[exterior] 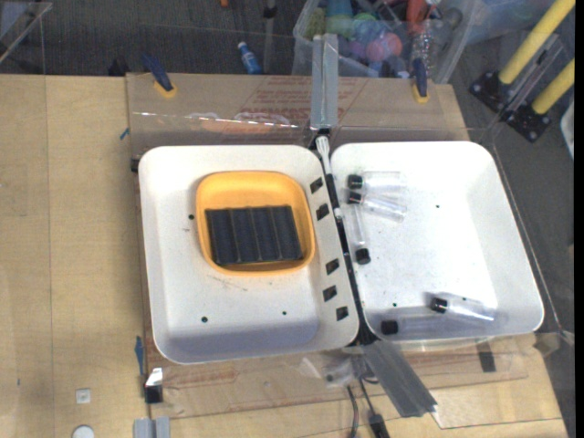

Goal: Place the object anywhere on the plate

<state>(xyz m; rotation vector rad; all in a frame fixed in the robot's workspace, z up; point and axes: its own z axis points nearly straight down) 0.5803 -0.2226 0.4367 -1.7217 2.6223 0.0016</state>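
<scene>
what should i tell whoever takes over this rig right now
Pincer: I can't report a state for it from the camera view.
Plate: the orange plate sits in the left bin, with a dark ribbed block lying flat on it.
Right bin: several clear tubes with black caps, some near the top left, one near the bottom, one along the divider.
Done: the block is on the plate, so a placement appears made.
Left: if the tubes are the target, none is on the plate yet.

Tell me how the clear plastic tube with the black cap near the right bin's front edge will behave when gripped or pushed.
The clear plastic tube looks thin and see-through, so probably light. Its round shape, lying flat on the white right bin, suggests it may roll if nudged. The smooth wall could slip between fingers.
</scene>
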